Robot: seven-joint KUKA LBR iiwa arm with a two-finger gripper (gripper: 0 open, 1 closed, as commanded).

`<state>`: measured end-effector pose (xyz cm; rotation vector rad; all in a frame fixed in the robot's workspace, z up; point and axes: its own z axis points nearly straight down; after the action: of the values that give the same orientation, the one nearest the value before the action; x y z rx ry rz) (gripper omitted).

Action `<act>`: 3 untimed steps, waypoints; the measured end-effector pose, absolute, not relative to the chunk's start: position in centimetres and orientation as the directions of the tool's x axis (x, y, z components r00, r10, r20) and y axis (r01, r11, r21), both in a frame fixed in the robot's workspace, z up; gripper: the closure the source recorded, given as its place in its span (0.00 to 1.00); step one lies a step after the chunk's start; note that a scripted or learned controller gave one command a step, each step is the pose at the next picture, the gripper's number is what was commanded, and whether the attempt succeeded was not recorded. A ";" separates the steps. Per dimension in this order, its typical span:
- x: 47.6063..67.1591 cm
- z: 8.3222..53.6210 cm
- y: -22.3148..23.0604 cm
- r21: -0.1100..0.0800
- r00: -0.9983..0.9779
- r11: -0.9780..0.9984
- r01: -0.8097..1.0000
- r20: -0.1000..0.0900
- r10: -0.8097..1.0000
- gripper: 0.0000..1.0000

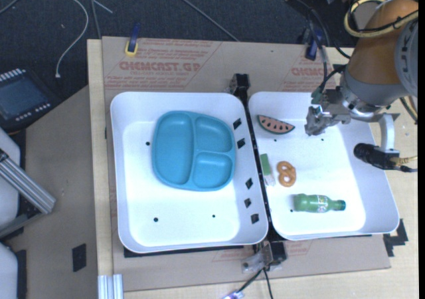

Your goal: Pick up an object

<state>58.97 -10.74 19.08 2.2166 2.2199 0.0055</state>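
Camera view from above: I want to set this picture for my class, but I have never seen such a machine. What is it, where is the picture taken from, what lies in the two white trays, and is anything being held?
The picture comes from one fixed camera above a bench, looking down at a slant. The grey and orange shape at the right is a robot arm; at its end is a gripper, a two-finger hand, hanging over the right bin. Whether its fingers are open or shut cannot be told, and nothing shows between them. The left bin holds a blue divided plate. The right bin holds a toy watermelon slice, a pretzel, a green bottle lying on its side and a small green piece by the left wall. The program's job is to pick one up.
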 end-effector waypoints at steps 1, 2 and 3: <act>59.1 24.5 -10.7 0.006 -0.001 0.001 1.000 -0.001 1.000 1.00; 60.9 24.6 -4.8 0.002 -0.006 0.006 1.000 0.001 1.000 1.00; 62.8 24.4 0.5 0.002 -0.005 0.005 1.000 0.000 1.000 1.00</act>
<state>62.77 0.52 24.42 2.2151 2.2259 0.0027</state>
